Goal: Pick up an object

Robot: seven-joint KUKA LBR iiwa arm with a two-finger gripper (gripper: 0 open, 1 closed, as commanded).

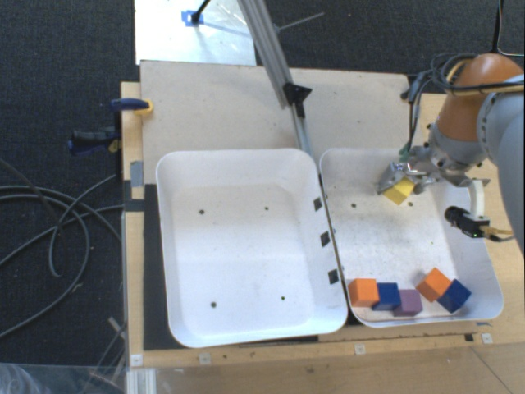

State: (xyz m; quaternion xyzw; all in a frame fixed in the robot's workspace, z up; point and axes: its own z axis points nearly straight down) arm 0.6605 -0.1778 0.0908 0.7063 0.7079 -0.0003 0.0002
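— Where was the yellow block (400, 191) at that moment?

— In the right bin (361, 236), up near its far end, right at the tip of my tool (397, 180). The block sat tilted, one corner pointing down toward the bin floor. My fingers stood narrow about its upper part, and I judged that I had it pinched between them, though the hold looked like it was on an edge rather than square across two faces.

— How did you expect it to handle?

— Light and stiff, I reckoned, like a small foam or wooden cube. Nothing fragile. The smooth faces could slip, and a tilted block tends to twist out of a narrow pinch.

— Where would you rather have held it?

— Across two flat opposite faces, near the middle.

— And the other blocks?

— An orange block (362, 291), a blue block (387, 295) and a purple block (408, 302) lay touching along the near wall, with another orange block (433, 284) and a blue one (455, 295) just beside them. The left bin (176, 245) sat alongside on the worktop (213, 105).
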